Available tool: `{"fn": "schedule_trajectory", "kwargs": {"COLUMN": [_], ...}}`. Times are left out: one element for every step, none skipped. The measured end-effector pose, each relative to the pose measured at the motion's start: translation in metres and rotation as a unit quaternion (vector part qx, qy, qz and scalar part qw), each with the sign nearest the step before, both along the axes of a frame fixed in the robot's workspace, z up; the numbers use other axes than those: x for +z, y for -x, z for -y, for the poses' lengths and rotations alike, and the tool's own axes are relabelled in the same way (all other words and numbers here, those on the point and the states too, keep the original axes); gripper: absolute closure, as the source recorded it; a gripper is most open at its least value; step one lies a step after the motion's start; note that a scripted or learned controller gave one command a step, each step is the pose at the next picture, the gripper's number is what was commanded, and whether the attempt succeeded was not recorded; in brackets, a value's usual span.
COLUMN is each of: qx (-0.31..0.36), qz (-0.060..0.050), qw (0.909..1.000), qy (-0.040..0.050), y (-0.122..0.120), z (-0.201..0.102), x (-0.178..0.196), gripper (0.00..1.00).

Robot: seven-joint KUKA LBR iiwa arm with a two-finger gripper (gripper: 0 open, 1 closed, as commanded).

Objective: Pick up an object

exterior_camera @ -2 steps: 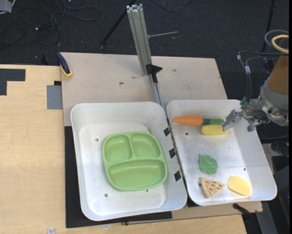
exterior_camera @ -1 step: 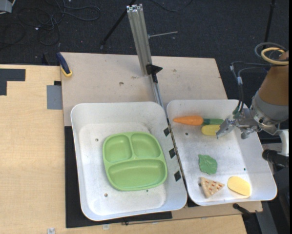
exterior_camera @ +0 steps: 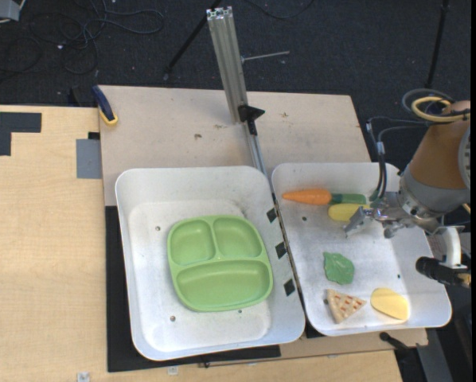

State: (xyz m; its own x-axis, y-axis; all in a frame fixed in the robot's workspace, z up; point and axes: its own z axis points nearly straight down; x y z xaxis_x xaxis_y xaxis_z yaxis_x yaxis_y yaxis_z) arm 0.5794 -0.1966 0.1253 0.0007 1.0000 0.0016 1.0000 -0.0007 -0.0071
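Gripper point(exterior_camera: 364, 216), finger state indeterminable, reaches leftward low over the right bin point(exterior_camera: 429, 318) beside the corn point(exterior_camera: 344, 211) and carrot point(exterior_camera: 306, 196), with 3 items nearer.

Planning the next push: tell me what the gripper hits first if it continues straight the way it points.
Probably the yellow corn-shaped toy, lying just ahead of the gripper in the right white bin; height above it is unclear.

Two bins sit side by side on the table point(exterior_camera: 302, 118). The left bin point(exterior_camera: 134, 213) holds a divided plate point(exterior_camera: 219, 263). In the right bin point(exterior_camera: 417, 313), a carrot point(exterior_camera: 306, 196) and a corn cob point(exterior_camera: 346, 210) lie near the far edge, a leafy piece point(exterior_camera: 339, 267) mid-bin, a pizza slice point(exterior_camera: 345, 305) and a wedge point(exterior_camera: 390, 302) along the near edge.
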Motion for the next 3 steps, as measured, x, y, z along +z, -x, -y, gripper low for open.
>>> {"fn": "schedule_trajectory", "kwargs": {"qx": [0.000,-0.001,-0.002], "qz": [0.004,0.006,0.004], "qw": [1.0000,1.0000,1.0000], "qy": [0.0001,-0.0004,0.0011], "y": [-0.002,-0.003,0.003], "z": [0.000,0.000,0.003], "x": [-0.035,-0.023,0.022], "gripper": [0.00,1.00,1.00]}}
